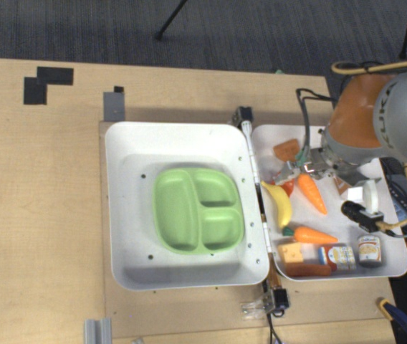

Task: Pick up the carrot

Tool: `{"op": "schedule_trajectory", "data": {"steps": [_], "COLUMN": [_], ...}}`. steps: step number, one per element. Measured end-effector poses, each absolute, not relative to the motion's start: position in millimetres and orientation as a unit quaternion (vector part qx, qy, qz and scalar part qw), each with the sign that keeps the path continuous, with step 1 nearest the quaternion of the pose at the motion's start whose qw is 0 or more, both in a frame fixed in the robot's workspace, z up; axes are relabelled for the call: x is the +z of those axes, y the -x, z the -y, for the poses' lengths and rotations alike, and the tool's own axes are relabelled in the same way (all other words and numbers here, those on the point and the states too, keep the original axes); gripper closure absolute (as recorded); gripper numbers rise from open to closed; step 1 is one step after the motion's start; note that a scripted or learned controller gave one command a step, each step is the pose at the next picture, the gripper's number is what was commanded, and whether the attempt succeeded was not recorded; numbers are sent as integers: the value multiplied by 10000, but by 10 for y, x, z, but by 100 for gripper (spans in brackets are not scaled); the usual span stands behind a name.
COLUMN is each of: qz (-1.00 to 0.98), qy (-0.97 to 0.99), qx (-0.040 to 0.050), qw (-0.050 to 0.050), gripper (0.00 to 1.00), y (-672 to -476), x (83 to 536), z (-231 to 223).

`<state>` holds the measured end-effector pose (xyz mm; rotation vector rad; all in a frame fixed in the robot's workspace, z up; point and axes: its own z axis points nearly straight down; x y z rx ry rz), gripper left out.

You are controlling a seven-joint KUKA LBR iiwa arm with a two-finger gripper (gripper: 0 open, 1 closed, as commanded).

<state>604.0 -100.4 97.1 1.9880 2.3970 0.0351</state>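
The pick looks underway but unfinished. One carrot point(312, 193) sits at a slant in the right bin point(397, 262), right of centre in the frame, its top directly under the tool point(309, 165); whether it is pinched or merely touched I cannot tell. A second carrot point(314, 234) lies lower, beside the banana point(280, 202). The arm point(375, 117) reaches in from the upper right, orange band above the wrist, bent down over the bin.
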Motion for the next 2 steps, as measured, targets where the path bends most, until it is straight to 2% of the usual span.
{"op": "schedule_trajectory", "data": {"steps": [1,2], "qz": [-7709,-7709], "qy": [-6366,-6367], "qx": [110,108], "qw": [152,149], "gripper": [100,0], "y": [-6054,-6052], "x": [1092,1089], "z": [1008,1008]}}
